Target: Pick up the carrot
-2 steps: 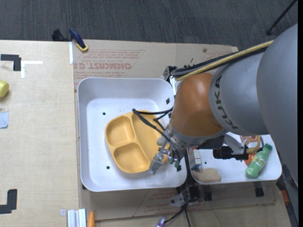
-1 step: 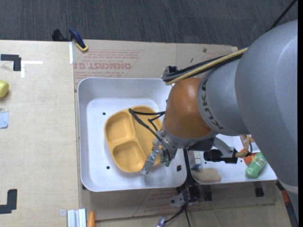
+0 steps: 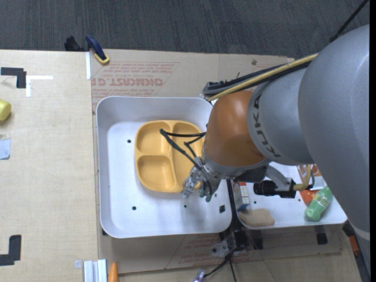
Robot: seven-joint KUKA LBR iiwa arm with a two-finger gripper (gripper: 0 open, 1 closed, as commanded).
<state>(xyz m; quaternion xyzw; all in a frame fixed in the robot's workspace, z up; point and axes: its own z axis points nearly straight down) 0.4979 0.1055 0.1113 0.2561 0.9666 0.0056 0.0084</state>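
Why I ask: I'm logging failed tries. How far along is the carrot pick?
Done: nothing that shows. In hand: the gripper is low in the left bin, at the edge of the yellow divided plate, with no carrot visible at it. Left: the whole pick. An orange piece, possibly the carrot, lies in the right bin beside a green bottle.

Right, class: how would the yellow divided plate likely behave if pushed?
The yellow plate looks like rigid moulded plastic, so it would probably keep its shape. Lying flat on the smooth white bin floor, it would likely slide rather than tip. Its thin, shallow form suggests it is light.
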